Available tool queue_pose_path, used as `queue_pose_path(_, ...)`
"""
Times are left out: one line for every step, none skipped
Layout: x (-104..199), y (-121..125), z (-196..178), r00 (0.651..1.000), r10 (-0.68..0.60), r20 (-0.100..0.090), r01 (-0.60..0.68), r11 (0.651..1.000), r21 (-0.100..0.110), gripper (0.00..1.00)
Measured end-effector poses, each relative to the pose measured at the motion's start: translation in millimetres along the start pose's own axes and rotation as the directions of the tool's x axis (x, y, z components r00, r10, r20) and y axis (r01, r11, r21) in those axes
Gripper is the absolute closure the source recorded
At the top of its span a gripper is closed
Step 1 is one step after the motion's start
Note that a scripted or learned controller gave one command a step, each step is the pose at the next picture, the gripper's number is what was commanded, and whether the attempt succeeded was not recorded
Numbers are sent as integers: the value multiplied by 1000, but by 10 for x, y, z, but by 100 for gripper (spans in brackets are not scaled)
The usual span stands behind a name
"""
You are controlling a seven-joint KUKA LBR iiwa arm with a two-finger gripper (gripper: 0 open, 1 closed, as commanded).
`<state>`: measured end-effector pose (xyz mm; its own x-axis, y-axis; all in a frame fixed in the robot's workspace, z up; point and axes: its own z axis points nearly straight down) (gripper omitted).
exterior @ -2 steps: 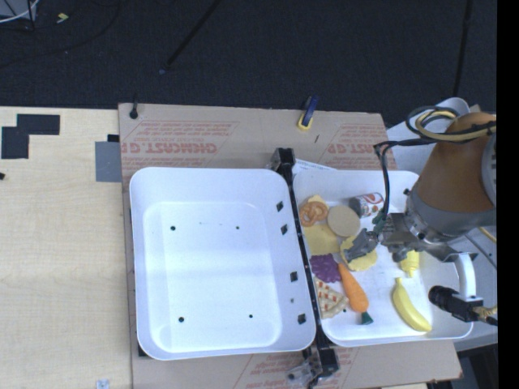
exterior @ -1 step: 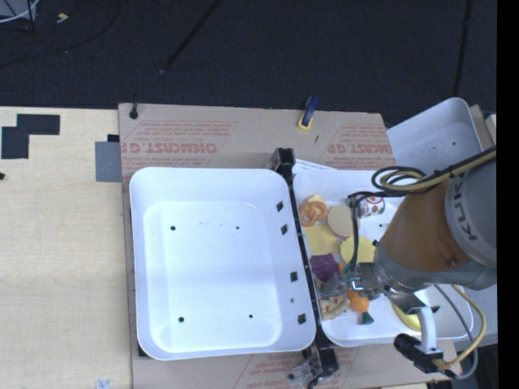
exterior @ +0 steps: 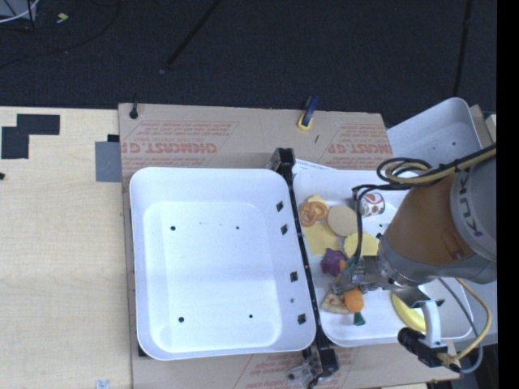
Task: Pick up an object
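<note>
Camera view had the claw [exterior: 353,280] low over the right bin [exterior: 340,335], crowded beside purple toy [exterior: 333,260] and orange ball [exterior: 353,300]; its grip I couldn't tell.

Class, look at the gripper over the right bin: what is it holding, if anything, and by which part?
It cannot be told: the gripper sits low among the toys, beside an orange ball and purple piece.
</note>
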<state>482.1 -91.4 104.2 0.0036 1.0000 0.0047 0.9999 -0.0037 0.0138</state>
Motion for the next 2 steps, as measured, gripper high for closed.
queue_pose_path(546,927,-876,1000,-13,4,13,1000,1,100)
queue_pose_path(1432,895,-1458,1000,-14,1,14,1000,11,100)
